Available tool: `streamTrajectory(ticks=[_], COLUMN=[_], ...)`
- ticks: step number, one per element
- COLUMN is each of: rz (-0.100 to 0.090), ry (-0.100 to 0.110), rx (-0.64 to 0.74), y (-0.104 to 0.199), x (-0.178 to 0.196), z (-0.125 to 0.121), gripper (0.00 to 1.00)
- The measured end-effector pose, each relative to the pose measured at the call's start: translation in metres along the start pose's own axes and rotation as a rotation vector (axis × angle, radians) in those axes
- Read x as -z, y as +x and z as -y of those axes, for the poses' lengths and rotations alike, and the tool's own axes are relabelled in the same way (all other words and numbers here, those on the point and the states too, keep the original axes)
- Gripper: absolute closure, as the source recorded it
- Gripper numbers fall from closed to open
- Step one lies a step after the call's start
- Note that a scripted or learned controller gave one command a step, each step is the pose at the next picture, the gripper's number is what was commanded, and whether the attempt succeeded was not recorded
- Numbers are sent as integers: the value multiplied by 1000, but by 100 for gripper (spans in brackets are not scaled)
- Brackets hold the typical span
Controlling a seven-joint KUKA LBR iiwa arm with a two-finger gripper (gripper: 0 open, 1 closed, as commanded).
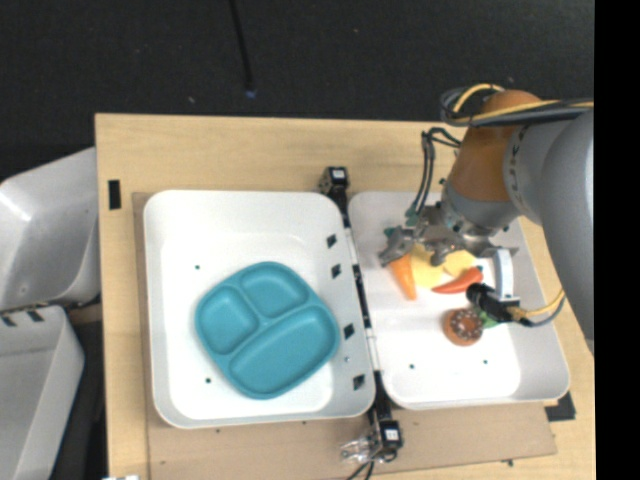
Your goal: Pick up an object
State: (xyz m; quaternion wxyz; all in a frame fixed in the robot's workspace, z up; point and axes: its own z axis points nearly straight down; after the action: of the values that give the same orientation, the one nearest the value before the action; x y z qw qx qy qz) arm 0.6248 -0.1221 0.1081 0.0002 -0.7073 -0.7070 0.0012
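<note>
Nearest to us, at the bottom of the view, we see the front edge of a pale wooden bench (pixel 250 448) that carries two shallow white bins side by side. In the left bin (pixel 170 268) lies a blue divided plate (pixel 265 328) with three compartments, resting flat toward the front of the bin. In the right bin (pixel 450 378), a small round brown piece like a doughnut (pixel 464 326) sits just past the middle. Slightly farther back we find a cluster of toy foods lying close together: an orange carrot-shaped piece (pixel 402 274), a yellow piece (pixel 445 268) beside it, and a red chili-shaped piece (pixel 460 283) touching the yellow one. The gripper (pixel 425 240) hangs directly over this cluster, at its far edge; we cannot tell the set of its jaws, and we see nothing held. Behind it rises the grey arm (pixel 550 178) with its orange band (pixel 485 163), reaching in from the right. Beyond the bench the floor is dark.
</note>
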Motion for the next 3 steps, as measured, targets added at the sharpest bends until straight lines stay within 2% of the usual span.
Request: streamTrajectory(ticks=[1,3], rz=[1,0], ry=[-5,-8], rx=[-3,2], y=[-1,0], x=[14,103], z=[-1,0], gripper=[100,100])
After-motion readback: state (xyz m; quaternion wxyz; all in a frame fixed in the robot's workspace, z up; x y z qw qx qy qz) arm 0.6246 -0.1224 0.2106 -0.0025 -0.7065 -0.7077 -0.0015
